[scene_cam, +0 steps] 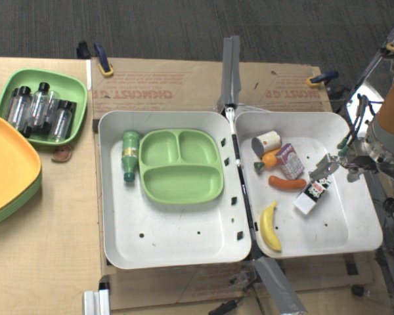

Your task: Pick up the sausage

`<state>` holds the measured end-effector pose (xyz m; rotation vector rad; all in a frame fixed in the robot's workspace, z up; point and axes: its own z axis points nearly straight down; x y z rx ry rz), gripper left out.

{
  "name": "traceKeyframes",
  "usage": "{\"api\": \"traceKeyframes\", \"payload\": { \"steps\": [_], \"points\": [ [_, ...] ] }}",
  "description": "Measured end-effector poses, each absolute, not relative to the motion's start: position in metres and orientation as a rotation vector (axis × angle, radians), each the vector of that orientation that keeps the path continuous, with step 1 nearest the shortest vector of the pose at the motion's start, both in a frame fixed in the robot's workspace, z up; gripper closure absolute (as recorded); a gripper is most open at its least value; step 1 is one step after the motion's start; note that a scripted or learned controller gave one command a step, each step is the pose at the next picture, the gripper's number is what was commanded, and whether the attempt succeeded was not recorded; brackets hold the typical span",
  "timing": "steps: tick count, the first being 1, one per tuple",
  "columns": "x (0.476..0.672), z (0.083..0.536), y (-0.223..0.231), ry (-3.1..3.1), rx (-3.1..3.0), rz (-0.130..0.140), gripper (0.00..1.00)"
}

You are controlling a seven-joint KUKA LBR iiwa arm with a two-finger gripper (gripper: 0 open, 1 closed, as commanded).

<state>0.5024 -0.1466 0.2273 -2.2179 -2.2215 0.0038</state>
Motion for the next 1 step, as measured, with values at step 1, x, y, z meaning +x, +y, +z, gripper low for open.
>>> {"api": "traceKeyframes", "payload": {
  "steps": [1],
  "points": [
    [0.5027, 0.2353, -0.1473, -2.219, -2.219, 0.006, 1.00]
  ]
}}
